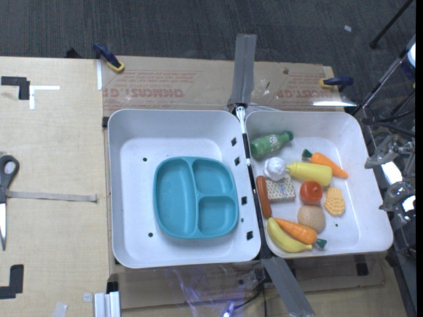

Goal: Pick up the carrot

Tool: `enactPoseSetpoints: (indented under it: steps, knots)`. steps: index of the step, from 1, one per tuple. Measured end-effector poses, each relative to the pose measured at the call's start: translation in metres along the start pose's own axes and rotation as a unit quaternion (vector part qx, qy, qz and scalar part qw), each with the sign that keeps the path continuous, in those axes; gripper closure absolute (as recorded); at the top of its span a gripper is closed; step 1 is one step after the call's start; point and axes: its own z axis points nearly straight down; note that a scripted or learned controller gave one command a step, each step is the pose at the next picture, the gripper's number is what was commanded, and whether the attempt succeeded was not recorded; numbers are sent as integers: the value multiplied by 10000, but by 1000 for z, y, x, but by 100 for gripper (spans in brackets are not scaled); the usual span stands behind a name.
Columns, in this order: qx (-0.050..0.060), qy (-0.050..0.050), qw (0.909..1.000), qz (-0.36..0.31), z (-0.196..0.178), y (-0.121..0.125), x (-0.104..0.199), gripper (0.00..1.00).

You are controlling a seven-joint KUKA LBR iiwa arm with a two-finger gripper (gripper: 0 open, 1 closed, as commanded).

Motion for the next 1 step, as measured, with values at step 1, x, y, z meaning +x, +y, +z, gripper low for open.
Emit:
enactPoseSetpoints:
  steps: [1]
  knots:
    - [6,-12,9995,329,197,-21,-24,0]
